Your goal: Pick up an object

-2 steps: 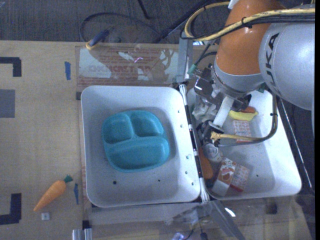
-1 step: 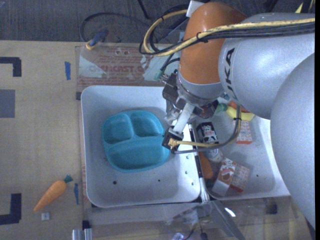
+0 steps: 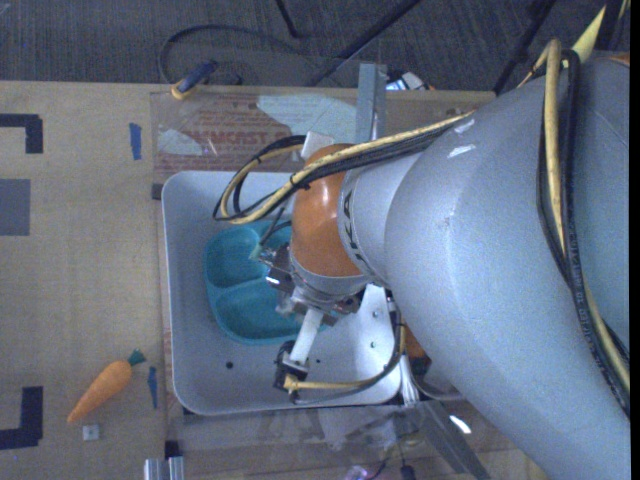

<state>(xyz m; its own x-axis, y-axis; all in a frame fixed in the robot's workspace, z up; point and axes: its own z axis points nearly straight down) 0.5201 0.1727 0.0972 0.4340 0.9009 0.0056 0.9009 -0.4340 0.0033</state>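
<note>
Right, I see the arm (image 3: 480,268) low over the white bin (image 3: 190,368), gripper (image 3: 298,303) at the right edge of the teal divided dish (image 3: 235,278) lying inside. I can't tell whether the gripper's released or clenched. An orange toy carrot (image 3: 100,390) lies outside on the bench (image 3: 80,268).

The arm (image 3: 490,268) is a thick, smooth, rounded body of pale grey, with small bright reflections on its shell. Above the wrist it carries a glossy orange band (image 3: 318,230), shaped like a dome. Under the band comes a darker grey metal ring (image 3: 318,290). A bundle of cables (image 3: 400,146), yellow and black together, runs along the shell and makes loops beside the band. Of the tool (image 3: 277,266) only a small metal-grey part is seen at the ring's edge.
</note>
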